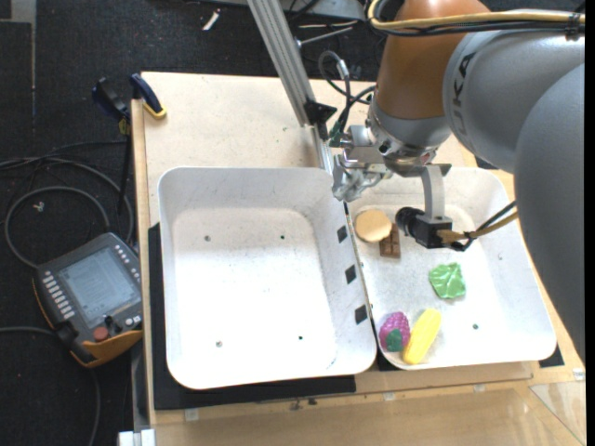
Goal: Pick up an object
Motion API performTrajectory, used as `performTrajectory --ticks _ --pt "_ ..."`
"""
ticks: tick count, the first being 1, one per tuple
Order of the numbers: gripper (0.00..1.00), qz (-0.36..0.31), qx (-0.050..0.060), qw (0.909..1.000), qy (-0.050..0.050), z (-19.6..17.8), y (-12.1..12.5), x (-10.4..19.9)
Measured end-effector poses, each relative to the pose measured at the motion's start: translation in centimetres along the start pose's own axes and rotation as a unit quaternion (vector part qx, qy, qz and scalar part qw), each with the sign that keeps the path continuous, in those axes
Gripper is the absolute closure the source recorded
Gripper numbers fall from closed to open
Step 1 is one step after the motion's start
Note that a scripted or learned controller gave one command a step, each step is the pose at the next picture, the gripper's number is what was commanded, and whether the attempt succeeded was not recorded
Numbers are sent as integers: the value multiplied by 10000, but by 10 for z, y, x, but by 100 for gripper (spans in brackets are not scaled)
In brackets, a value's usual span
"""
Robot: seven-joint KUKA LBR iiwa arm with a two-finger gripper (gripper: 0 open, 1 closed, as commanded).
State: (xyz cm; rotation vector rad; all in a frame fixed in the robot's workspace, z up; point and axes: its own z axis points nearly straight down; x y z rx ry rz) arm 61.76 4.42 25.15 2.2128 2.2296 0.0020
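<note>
- The gripper (pixel 351 186) hangs over the right bin's (pixel 521 337) far left corner; whether it is apart or together, I cannot tell.
- Just beside it lies a tan bun (pixel 373 225), probably the target.

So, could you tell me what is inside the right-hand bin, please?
The right bin holds a tan bun, brown piece, green leaf, purple grapes and yellow corn. The arm covers its far corner.
</note>
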Motion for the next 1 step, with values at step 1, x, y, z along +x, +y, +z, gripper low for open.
performTrajectory --ticks 1 --pt "100 3 -4 10000 0 4 14 42"
